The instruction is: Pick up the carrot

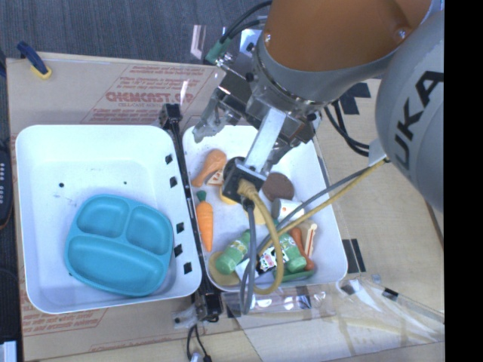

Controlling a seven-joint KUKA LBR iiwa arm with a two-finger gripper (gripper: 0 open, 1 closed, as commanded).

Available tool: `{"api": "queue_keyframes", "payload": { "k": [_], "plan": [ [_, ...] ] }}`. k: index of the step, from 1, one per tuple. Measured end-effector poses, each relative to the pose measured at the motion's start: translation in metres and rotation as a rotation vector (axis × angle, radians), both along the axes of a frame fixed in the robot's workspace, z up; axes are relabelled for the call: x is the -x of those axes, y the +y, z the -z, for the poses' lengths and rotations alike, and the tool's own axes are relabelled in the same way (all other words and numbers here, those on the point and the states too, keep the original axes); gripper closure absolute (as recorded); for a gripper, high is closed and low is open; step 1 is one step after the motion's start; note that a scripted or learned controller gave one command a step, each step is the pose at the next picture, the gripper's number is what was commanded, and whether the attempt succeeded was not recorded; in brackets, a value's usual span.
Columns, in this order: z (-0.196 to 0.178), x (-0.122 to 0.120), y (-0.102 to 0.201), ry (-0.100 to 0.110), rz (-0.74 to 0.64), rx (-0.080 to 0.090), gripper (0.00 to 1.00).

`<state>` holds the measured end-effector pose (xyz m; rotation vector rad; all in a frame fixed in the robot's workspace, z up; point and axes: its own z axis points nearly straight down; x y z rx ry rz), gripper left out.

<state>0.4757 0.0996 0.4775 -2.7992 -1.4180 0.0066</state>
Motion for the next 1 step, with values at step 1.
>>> {"api": "queue_keyframes", "payload": {
  "k": [1],
  "plan": [
    [0.1338,-0.0516,-0.0367,0.017,-0.018,0.007,0.00]
  ]
}}
